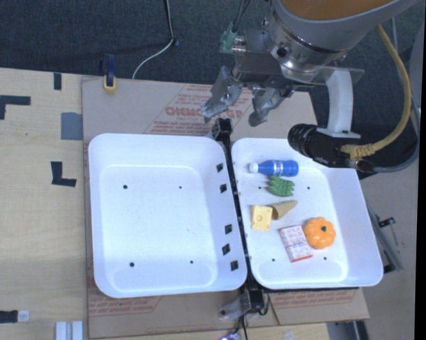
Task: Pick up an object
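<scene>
Above the far edge of the bins, over the seam where they meet, hangs my hand (238, 107): two grey fingers (219, 102) spread apart, nothing between them, clear of both bins.

Worktop (38, 194): pale wood grain, black tape marks at the left; a brown cardboard sheet (177, 109) with red printing lies under the bins.

Left bin (105, 151): shallow, white, small dark dots on its floor.

Right bin (362, 206): shallow, white, joined to the left bin along a dark clipped seam. Contents:
- Blue bottle (276, 167), white cap, lying on its side near the far wall, cap toward the seam.
- Green leafy toy (281, 186), just beside the bottle on its near side.
- Tan cone (285, 207), lying flat, nearer than the green piece.
- Yellow cheese wedge (261, 218), just beside the cone's tip, toward the seam.
- Orange pumpkin (319, 232), toward the right side of the bin.
- Pink-and-white box (295, 243), flat, touching or nearly touching the pumpkin on its left.

All six objects rest on the bin floor, well apart from my hand.

Yellow-and-blue clamp (109, 74): at the far-left corner of the cardboard sheet.
</scene>
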`<state>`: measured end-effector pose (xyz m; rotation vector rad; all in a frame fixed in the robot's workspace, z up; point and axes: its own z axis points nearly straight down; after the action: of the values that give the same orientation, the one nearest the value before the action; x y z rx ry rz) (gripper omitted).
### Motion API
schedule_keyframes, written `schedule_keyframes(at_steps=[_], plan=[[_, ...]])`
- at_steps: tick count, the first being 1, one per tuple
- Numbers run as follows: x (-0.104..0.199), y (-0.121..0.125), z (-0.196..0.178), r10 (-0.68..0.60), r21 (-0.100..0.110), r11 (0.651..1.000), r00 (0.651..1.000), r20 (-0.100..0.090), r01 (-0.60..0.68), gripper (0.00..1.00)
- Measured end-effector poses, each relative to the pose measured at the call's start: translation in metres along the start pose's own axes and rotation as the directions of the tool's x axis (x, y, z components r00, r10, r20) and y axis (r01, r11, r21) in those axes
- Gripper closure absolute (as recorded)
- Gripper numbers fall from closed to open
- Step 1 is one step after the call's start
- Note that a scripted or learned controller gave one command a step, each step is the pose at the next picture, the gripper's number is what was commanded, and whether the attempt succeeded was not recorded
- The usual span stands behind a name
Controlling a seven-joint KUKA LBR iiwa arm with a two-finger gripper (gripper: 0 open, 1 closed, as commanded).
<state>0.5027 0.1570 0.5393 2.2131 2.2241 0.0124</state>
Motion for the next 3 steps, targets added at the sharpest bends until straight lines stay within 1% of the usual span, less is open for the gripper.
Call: schedule_keyframes(at_steps=[1,2,3], plan=[[0.037,0.013,0.095,0.001,0.018,1.000,1.000,0.006,-0.001,1.00],[0.072,0.000,-0.001,-0.001,0.001,1.000,1.000,-0.001,0.001,1.00],[0.071,0.000,-0.005,0.000,0.010,1.000,1.000,0.004,0.000,1.00]])
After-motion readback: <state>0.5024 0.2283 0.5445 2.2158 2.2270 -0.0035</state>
